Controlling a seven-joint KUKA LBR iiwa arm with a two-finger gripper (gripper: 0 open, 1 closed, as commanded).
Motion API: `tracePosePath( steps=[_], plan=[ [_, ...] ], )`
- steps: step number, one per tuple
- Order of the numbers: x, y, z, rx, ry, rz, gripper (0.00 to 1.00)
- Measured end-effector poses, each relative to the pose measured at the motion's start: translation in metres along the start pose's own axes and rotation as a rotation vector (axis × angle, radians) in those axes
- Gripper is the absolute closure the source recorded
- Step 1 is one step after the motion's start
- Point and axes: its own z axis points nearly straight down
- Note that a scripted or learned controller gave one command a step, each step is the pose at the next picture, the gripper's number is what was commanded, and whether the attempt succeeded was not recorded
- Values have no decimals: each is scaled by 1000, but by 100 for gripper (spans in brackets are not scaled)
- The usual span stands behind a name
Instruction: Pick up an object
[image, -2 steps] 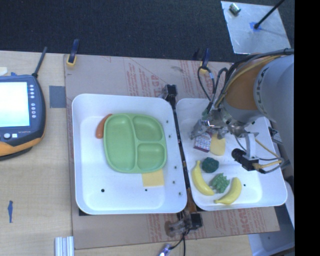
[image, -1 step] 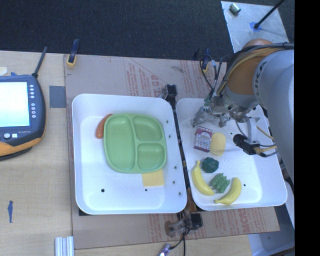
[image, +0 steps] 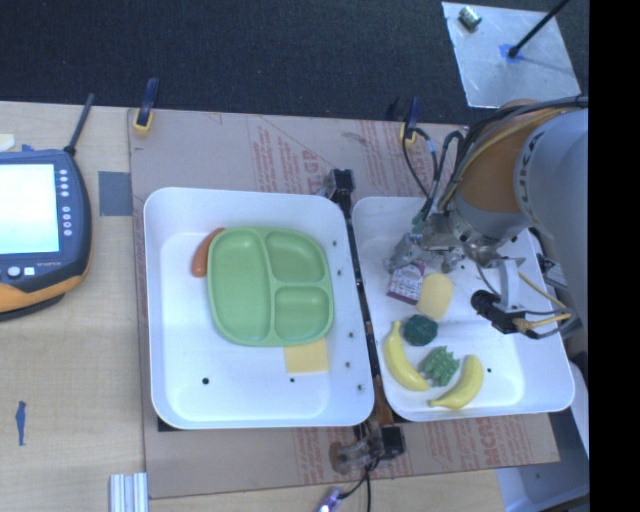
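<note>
In the camera view, the grey arm with the orange band (image: 520, 170) is reaching in from the right and hanging over the upper part of the right shallow white bin (image: 545, 395). Its hand (image: 432, 248) is sitting low among cables and metal parts, just above a small purple-and-white packet (image: 404, 285) and a pale yellow block (image: 435, 296); whether the hand is spread or pressed together cannot be told, and nothing is visibly sitting in its grip.

Below the block, a dark green rounded piece (image: 421, 329) is lying beside 1 yellow banana (image: 402, 362). A leafy green vegetable piece (image: 438, 364) is lying between that banana and a 2nd yellow banana (image: 461, 385) near the bin's lower edge.

The left shallow white bin (image: 180, 370) is holding a light green plastic tray with 3 compartments (image: 270, 285). An orange-red piece (image: 201, 254) is peeking out from under the tray's upper left edge, and a flat yellow square (image: 306, 357) is lying just below the tray, touching it.

Both bins are resting on a brown cardboard sheet (image: 250, 150) on the wooden counter (image: 60, 400). A control pendant with a white screen (image: 40, 225) is lying at the far left of the counter.
</note>
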Motion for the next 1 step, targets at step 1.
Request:
tracePosePath(
  steps=[1],
  plan=[
    [-11, 32, 0, -2, 1, 0, 0]
  ],
)
